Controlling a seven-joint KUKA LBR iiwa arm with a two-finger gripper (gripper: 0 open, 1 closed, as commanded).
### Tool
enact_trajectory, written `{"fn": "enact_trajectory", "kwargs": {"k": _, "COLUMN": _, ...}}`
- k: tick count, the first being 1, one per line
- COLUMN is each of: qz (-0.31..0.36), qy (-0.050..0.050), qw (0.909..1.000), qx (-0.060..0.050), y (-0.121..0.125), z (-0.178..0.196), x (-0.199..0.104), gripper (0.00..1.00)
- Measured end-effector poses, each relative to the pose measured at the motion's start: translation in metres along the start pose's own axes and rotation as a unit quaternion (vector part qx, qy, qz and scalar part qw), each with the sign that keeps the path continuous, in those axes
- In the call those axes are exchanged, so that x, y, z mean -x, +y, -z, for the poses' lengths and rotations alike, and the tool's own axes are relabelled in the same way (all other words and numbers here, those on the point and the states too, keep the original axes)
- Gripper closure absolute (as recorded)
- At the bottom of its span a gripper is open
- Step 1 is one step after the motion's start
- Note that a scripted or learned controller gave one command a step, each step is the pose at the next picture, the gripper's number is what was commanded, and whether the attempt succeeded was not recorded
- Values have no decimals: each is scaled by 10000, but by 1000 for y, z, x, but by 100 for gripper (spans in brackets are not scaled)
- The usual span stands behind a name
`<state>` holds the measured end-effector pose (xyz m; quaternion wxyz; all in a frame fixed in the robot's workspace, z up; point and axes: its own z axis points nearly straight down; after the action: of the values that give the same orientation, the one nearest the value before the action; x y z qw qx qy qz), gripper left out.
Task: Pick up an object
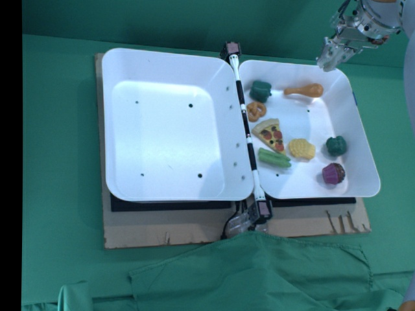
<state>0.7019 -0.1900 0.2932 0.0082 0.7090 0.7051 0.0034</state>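
Bench covered in green cloth (pixel 58 141), smooth across the back and left. On it, a flat brown cardboard sheet (pixel 162 233), its front edge ragged, with small tears near the front right corner. A dark black base pad (pixel 168 206) lies on the cardboard, showing as a thin strip under the bins' front edges. Two shallow white plastic bins sit on that side by side: left bin (pixel 168 125), right bin (pixel 360 141), touching along a narrow black-and-white divider rail (pixel 245 118). A loose fold of rumpled green fabric (pixel 259 271) overlaps the cardboard's front edge.
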Motion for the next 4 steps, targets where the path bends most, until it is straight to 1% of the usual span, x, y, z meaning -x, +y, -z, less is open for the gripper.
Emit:
{"fn": "enact_trajectory", "kwargs": {"k": 1, "qz": 4, "qy": 30, "qw": 9999, "qx": -115, "y": -43, "z": -93, "x": -3, "gripper": 100}}
{"fn": "enact_trajectory", "kwargs": {"k": 2, "qz": 19, "qy": 11, "qw": 10000, "qx": -52, "y": -34, "z": -108, "x": -3, "gripper": 100}}
{"fn": "enact_trajectory", "kwargs": {"k": 3, "qz": 15, "qy": 7, "qw": 10000, "qx": 1, "y": -37, "z": -11, "x": -2, "gripper": 100}}
{"fn": "enact_trajectory", "kwargs": {"k": 4, "qz": 37, "qy": 20, "qw": 10000, "qx": -45, "y": 0, "z": -35, "x": -47, "gripper": 100}}
